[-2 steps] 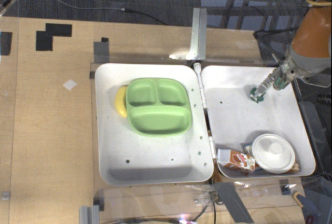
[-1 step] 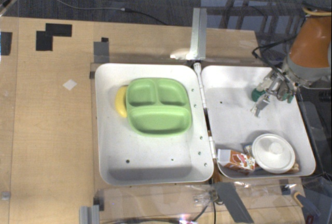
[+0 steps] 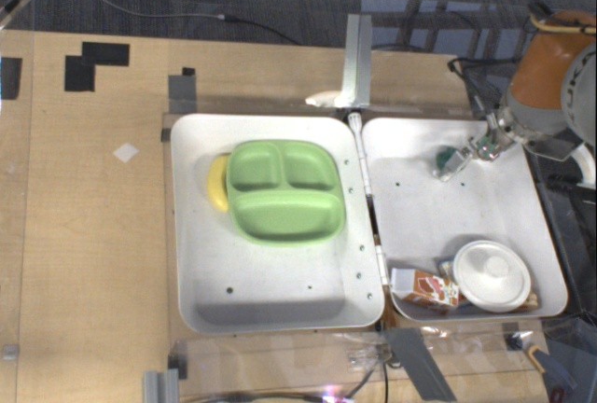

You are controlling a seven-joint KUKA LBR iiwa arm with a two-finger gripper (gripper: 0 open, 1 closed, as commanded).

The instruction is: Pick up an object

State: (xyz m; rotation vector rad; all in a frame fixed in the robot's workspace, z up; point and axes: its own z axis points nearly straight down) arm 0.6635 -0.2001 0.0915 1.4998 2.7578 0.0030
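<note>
in the right bin (image 3: 485,205), metal hand (image 3: 466,154), grip state unclear, round white bowl (image 3: 491,274), glossy packet (image 3: 425,286)

Tray (image 3: 284,190) on banana (image 3: 216,184) in left bin (image 3: 201,280); bowl (image 3: 492,274) beside packet (image 3: 426,286) in right bin (image 3: 438,224).

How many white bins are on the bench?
2. The left shallow white bin holds a green divided plastic tray. The right shallow white bin holds a round white bowl.
</note>
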